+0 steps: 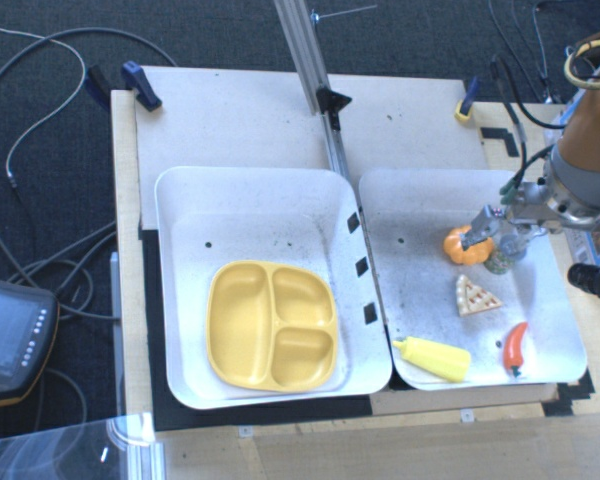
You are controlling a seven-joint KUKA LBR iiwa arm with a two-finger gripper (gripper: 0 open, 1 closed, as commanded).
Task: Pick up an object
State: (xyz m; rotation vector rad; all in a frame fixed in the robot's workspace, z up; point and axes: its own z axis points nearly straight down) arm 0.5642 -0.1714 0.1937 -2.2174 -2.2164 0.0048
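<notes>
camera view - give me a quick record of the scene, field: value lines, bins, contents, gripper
left bin: yellow divided tray
right bin: orange toy, pizza slice toy, red chili toy, yellow toy at the near rim
gripper: low over the right bin, beside the orange toy
grasp: cannot tell

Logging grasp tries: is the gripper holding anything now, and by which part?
Cannot be told. The gripper is down at the orange toy in the right bin, but no grasp is visible.

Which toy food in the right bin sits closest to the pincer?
The orange fruit, right beside the pincer; the pizza slice, chili and yellow piece lie farther off.
</notes>
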